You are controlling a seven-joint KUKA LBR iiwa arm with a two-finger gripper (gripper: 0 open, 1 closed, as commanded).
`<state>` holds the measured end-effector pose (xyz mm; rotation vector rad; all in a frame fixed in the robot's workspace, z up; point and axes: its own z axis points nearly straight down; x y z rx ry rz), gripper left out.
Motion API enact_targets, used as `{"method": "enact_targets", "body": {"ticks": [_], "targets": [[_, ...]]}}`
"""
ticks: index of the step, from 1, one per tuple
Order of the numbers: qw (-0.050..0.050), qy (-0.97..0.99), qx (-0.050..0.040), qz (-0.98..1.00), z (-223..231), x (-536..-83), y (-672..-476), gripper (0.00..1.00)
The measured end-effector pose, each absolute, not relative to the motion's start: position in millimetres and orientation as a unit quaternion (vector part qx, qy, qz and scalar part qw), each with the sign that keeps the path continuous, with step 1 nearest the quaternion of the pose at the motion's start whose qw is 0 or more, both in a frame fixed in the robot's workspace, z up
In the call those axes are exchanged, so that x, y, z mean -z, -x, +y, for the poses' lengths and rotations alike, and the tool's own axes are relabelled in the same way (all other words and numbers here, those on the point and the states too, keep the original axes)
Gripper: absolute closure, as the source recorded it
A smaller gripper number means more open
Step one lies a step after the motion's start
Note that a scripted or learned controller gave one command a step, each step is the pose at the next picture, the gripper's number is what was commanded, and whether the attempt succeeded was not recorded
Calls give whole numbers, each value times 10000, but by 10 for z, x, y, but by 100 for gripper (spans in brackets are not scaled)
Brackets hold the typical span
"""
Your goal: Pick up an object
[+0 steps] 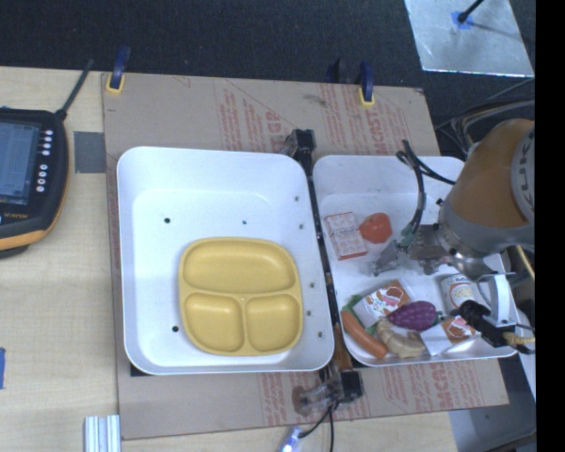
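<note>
Fingers of the gripper hang in the right bin; whether spread or closed, I cannot tell. Nearest, the red tomato lies just up-left, apart from them.

white bins: 2 | yellow divided tray: 1 | small food items in right bin: about 7 | blue clamps, 12 o'clock: 2
</note>
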<state>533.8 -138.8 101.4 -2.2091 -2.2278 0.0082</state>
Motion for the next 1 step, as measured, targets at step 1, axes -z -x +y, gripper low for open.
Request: {"method": "enact_targets", "body": {"ticks": [1], "targets": [[11,7056,-7,-7086,-1174,-918,-6136,0]]}}
